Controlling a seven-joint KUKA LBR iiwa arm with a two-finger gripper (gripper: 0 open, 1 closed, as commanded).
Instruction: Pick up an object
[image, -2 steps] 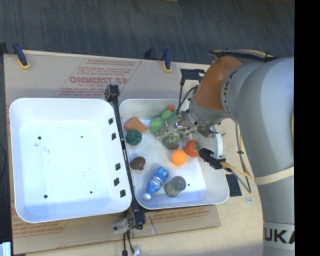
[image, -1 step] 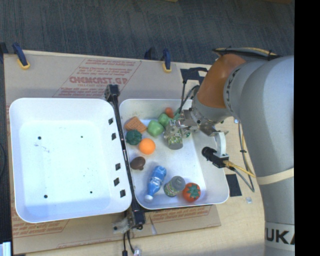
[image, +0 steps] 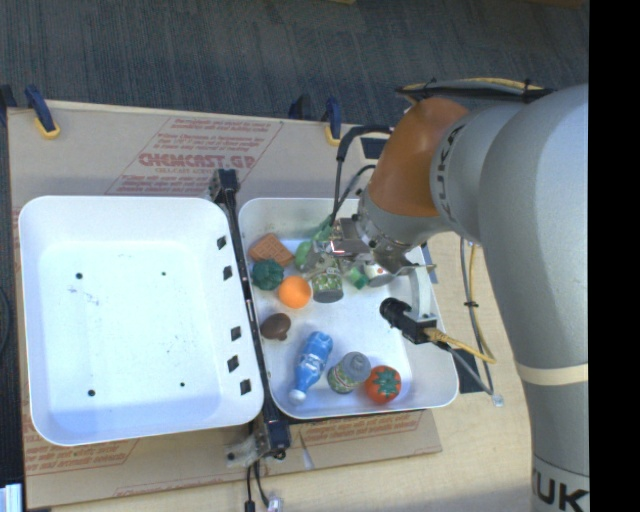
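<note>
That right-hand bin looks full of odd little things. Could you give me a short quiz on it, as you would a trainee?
1. True or false: the blue bottle lies in the right bin.
2. Which object sits nearest the bin's front right corner?
A. the orange ball
B. the red tomato
C. the brown ball
3. Fill the gap: the pincer hangs over the ____ half of that bin.

Key
1. True.
2. B.
3. Far: it is above the clutter near the tan cracker, beyond the orange ball.
</note>
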